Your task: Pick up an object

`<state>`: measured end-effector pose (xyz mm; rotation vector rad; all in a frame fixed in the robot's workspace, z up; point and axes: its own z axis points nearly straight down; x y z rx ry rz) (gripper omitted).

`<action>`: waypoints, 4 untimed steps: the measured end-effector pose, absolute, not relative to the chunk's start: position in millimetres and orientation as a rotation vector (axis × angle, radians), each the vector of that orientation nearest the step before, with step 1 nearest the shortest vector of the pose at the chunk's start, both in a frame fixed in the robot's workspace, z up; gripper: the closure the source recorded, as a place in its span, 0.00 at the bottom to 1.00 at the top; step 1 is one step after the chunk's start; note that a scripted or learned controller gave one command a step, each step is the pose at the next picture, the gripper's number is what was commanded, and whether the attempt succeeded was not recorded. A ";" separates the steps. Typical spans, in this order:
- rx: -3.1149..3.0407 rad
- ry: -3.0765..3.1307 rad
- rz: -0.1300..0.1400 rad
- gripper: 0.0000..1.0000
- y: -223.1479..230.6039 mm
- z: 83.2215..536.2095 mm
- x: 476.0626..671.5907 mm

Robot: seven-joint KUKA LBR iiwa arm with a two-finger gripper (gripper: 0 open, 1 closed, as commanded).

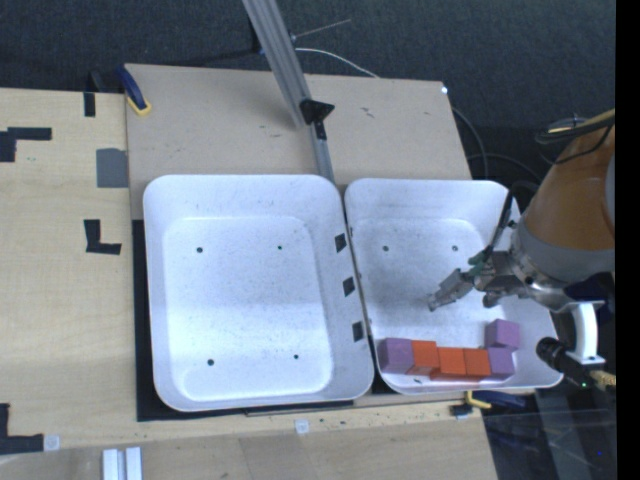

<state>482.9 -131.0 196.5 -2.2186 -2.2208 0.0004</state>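
Observation:
Along the front wall of the right bin (420,196) lies a row of blocks: a purple block (397,354), two orange blocks (425,356) (464,362) and a purple block (501,361), with one more purple block (503,333) just behind the row's right end. My gripper (442,296) hangs over the middle of the right bin, pointing left, behind the row and apart from it. Nothing shows between its fingers.
The left bin (160,268) stands beside the right one, with black clips along the shared rim. A grey metal pole (285,63) slants in from the top to the bins' back edge. The arm's orange band (575,203) fills the right side.

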 end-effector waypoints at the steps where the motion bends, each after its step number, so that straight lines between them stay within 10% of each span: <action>1: -2.217 -2.223 0.005 0.00 -129.2 87.9 535.4; 2: -2.222 -2.218 0.004 0.00 -140.3 121.2 501.5; 4: -2.219 -2.227 -0.002 0.00 -146.4 92.2 621.6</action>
